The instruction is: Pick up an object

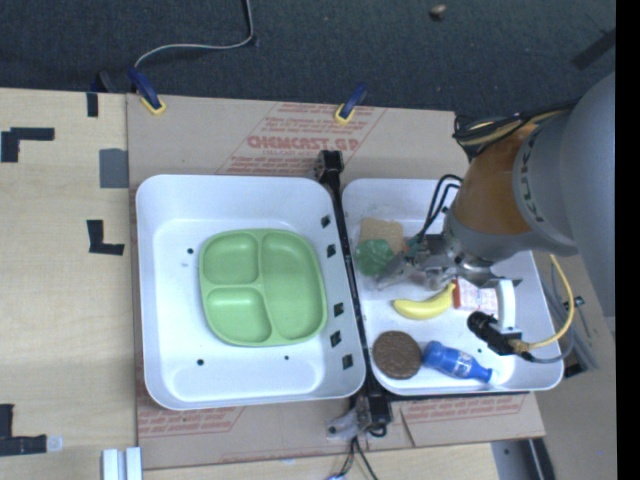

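The right bin [530, 373] holds a yellow banana [421, 306], a green round object [376, 257] beside a tan block [381, 231], a brown disc [397, 354], a blue bottle [455, 361] and a red-and-white packet [476, 295]. My gripper [418, 264] hangs low in this bin, just above the banana and right of the green object. I see nothing held between its fingers.
The left bin [160, 218] carries a green divided plate [263, 286]. A black divider [345, 258] runs between the bins. The arm's orange band [490, 188] and grey body cover the right bin's far right side. Cables trail near the bin's right wall.
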Motion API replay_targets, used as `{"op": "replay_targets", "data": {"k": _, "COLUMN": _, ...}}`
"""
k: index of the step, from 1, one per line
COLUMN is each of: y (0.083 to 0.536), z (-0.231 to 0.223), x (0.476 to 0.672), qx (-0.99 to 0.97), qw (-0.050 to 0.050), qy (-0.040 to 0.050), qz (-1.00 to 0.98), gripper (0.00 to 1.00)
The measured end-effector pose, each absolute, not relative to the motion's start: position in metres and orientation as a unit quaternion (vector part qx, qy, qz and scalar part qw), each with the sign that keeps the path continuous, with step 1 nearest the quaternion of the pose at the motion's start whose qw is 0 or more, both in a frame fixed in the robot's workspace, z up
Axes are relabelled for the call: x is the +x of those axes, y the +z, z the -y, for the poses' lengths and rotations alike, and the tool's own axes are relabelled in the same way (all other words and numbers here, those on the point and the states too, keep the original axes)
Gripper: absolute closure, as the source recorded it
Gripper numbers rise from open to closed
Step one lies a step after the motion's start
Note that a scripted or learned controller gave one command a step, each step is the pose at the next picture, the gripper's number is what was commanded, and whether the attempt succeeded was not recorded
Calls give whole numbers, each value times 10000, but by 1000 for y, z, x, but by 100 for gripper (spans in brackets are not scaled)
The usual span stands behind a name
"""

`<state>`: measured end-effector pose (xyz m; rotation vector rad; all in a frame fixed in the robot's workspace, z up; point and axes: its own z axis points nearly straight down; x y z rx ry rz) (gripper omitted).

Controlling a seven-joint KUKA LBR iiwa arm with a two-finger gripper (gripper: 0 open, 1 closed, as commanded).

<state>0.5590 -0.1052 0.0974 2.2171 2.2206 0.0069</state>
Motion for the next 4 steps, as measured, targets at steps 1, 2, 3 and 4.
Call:
{"op": "replay_targets", "data": {"k": 1, "y": 87, "z": 122, "x": 528, "qx": 7066, "qw": 23, "qy": 16, "qz": -7076, "gripper": 0}}
{"op": "replay_targets", "data": {"k": 2, "y": 86, "z": 96, "x": 634, "qx": 7062, "qw": 21, "qy": 17, "qz": -7080, "gripper": 0}}
{"op": "replay_targets", "data": {"k": 3, "y": 85, "z": 98, "x": 669, "qx": 7063, "qw": 12, "qy": 4, "qz": -7079, "gripper": 0}}
{"op": "replay_targets", "data": {"k": 4, "y": 86, "z": 114, "x": 669, "qx": 7065, "qw": 15, "qy": 0, "qz": -7077, "gripper": 0}}
